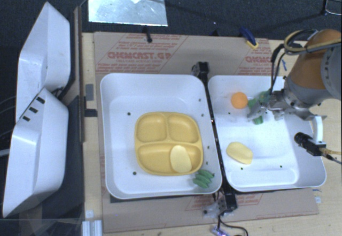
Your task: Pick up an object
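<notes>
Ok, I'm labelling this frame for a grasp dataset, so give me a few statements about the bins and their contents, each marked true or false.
1. The yellow divided plate lies in the left bin. True.
2. The orange ball sits on the plate. False: it is in the right bin.
3. A green item lies in the left bin, by the plate's corner. True.
4. The gripper hovers over the left bin. False: it is over the right bin, beside the ball.
</notes>
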Robot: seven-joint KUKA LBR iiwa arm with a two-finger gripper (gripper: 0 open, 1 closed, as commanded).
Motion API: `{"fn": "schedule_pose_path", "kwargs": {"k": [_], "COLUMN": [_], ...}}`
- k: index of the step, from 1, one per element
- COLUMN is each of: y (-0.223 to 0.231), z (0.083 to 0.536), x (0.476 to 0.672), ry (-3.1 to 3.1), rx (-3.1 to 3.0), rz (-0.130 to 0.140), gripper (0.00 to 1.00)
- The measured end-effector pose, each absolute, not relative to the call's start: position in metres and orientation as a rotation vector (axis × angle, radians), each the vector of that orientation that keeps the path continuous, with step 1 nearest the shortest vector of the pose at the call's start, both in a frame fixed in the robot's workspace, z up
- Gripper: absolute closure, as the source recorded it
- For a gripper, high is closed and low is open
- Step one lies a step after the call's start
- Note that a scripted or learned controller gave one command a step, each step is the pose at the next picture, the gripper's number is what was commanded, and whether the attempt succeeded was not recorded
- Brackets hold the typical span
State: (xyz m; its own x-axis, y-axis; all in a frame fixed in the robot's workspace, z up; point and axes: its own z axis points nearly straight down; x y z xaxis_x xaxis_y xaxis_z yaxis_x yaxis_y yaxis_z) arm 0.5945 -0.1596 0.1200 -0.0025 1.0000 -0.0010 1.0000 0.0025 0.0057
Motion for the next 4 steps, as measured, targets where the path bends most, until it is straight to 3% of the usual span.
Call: {"fn": "schedule_pose_path", "kwargs": {"k": [1,3,4], "y": [-0.154,-0.091,-0.082], "z": [0.081,0.084,0.096], "x": [0.638,0.538,0.581], "ry": [2.224,2.225,2.222], "rx": [2.224,2.22,2.217], "rz": [-0.004,0.0,0.003], "gripper": [0.0,0.0,0.0]}}
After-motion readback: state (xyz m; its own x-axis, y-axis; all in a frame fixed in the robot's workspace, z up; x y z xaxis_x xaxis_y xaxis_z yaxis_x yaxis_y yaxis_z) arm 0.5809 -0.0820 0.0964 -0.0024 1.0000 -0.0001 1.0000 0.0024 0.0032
